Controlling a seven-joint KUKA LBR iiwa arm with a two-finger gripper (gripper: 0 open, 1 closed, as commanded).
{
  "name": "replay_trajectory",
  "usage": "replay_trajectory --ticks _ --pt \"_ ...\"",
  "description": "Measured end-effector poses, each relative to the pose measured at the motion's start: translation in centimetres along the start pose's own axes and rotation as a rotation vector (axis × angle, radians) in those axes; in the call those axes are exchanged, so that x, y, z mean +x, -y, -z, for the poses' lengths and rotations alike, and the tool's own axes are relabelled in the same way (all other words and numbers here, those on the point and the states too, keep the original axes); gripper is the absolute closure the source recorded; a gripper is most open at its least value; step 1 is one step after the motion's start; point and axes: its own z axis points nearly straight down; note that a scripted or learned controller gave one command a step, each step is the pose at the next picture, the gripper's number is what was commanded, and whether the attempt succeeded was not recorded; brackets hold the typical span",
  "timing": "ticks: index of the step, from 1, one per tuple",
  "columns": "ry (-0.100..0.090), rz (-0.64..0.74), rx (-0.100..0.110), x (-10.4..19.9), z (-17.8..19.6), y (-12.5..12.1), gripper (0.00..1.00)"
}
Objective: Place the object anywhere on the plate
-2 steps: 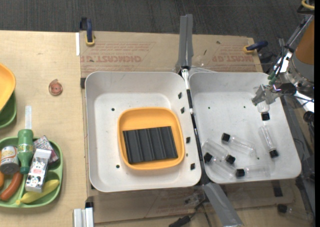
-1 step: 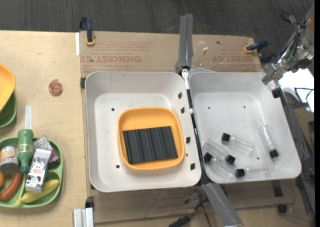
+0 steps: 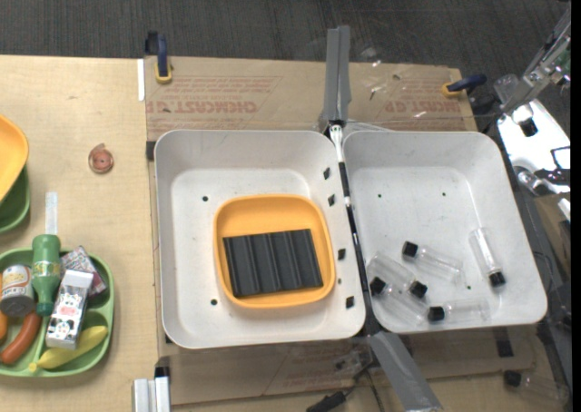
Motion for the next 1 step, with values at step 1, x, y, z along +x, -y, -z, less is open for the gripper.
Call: replay_trajectory --ticks 1 --pt "-0.004 0.091 0.001 4.77 -10.12 7.74 1.0"
